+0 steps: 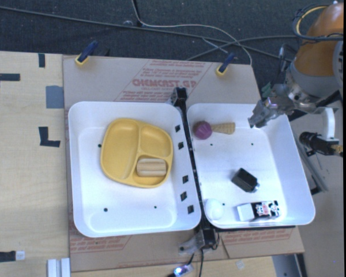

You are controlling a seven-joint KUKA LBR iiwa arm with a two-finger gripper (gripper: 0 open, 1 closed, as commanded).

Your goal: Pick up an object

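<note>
The right bin (288, 154) holds a toy ice-cream cone with a purple scoop (212, 129) near its far left, a small black block (244, 179) in the middle, a white ball (213, 209) at the near left corner and a white and black box (258, 210) along the near wall. My gripper (258, 119) hangs over the bin's far right corner, to the right of the cone and apart from it. Nothing shows between its dark fingers.
The left bin (86, 172) carries a yellow divided plate (127, 149) with a tan bread-like piece (151, 167) in one compartment. A black clip divider (187, 154) runs between the bins. Cables cross the dark floor behind the bench.
</note>
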